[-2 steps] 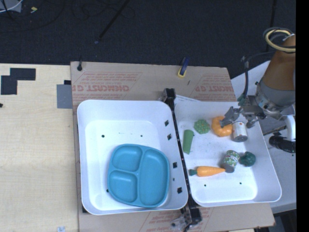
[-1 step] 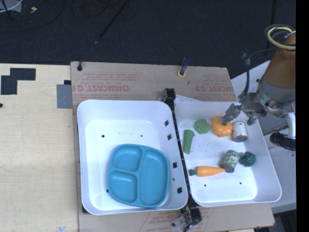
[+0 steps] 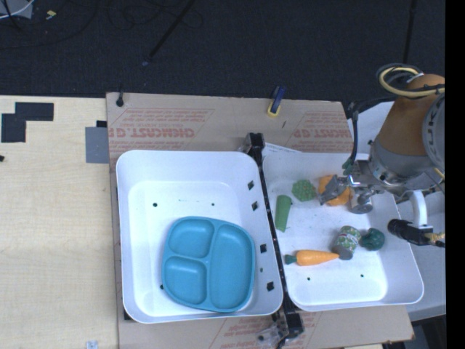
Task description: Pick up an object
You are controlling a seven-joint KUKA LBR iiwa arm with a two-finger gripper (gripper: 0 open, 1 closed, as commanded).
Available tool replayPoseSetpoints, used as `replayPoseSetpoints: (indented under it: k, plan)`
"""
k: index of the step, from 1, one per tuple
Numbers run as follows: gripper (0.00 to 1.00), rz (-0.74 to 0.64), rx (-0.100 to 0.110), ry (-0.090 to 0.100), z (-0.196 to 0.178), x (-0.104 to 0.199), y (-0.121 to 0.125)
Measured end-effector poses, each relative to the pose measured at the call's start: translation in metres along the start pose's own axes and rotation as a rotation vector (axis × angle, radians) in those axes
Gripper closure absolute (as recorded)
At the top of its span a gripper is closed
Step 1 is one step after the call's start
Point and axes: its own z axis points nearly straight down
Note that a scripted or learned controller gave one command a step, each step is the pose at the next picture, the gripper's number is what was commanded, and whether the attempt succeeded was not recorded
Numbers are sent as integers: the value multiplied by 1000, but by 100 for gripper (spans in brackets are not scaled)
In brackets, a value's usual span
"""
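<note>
My gripper [image 3: 340, 192] hangs low over the upper middle of the right bin [image 3: 363, 289]. It is right over a small orange object [image 3: 328, 192] that peeks out on its left side, and I cannot tell if it is touching that object. Just to the left lies a bumpy green piece [image 3: 304, 190]. A green cucumber-like stick [image 3: 282, 212] rests against the bin's left wall. Nearer the front lie an orange carrot [image 3: 314, 257], a grey-green can-like item [image 3: 348, 240] and a dark green ball [image 3: 373, 240].
The left bin [image 3: 145, 195] holds a blue divided plate [image 3: 209, 264] toward its front. A black divider [image 3: 265, 217] separates the two bins. The arm [image 3: 407, 129] comes in from the right, above the right bin's far corner.
</note>
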Motion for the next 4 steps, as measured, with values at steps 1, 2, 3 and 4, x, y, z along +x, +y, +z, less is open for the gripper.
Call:
replayPoseSetpoints:
  k: [1, 2, 3, 4]
  plan:
    - [0, 0, 1, 3, 54, 3, 0]
    - [100, 1, -1, 1, 40, 2, 0]
    - [100, 0, -9, -2, -21, 5, 4]
    - [100, 0, -9, -2, -84, 3, 4]
